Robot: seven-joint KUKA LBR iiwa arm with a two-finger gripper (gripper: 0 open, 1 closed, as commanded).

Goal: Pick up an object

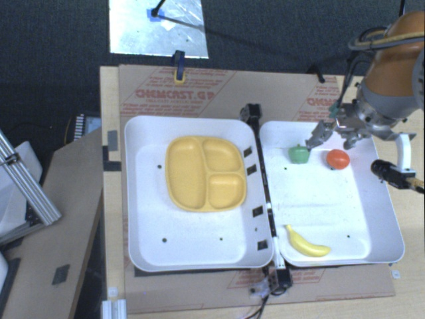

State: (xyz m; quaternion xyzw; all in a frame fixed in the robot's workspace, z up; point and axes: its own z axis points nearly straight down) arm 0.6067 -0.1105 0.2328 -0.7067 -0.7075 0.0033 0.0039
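Note:
In the right bin (372, 234) lie three objects: a small green item (299, 154) and a red-orange tomato-like ball (338, 159) near the far wall, and a yellow banana (307, 244) near the front edge. My gripper (334, 138) hangs over the far part of that bin, open. One finger (319, 134) reaches down beside the green item. The other finger (351, 139) stands just above and to the right of the red ball. Nothing sits between the fingers.
The left bin (146, 238) holds a yellow divided plate (204, 173). A black clip-lined divider (260, 178) runs between the bins. The grey and orange arm (395, 72) comes in from the upper right. A silver sheet (158, 17) lies beyond the bench.

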